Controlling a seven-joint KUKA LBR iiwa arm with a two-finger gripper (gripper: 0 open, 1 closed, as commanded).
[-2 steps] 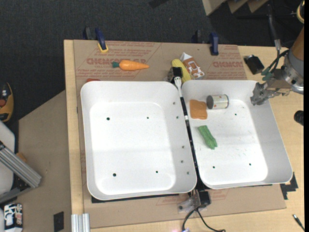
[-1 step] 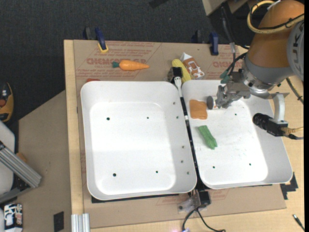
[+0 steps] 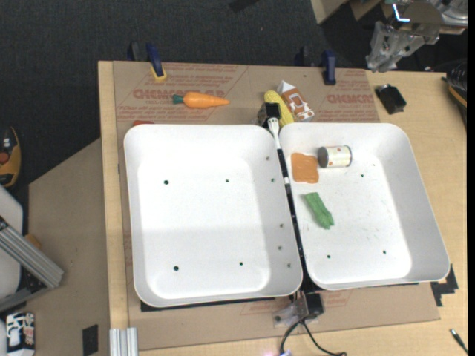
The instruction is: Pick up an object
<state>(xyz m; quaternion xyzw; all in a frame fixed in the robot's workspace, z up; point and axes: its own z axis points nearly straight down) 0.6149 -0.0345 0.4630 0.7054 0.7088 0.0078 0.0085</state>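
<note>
The right bin (image 3: 375, 232) holds three things near its back left: a flat orange piece (image 3: 304, 167), a cream cylinder with a dark end (image 3: 335, 156) lying beside it, and a green strip (image 3: 319, 209) a little nearer the front. My gripper (image 3: 393, 44) hangs at the top right, beyond the bench's back edge and well above and behind the right bin, far from all three. Nothing is visible in it.
The left bin (image 3: 200, 213) sits beside the right one. Behind the bins on the board lie a toy carrot (image 3: 202, 101), a yellow corn cob (image 3: 274, 102) and an orange-and-white packet (image 3: 297, 104). A small black block (image 3: 390, 99) lies at back right. Blue clamps (image 3: 156, 62) (image 3: 329, 66) grip the back edge.
</note>
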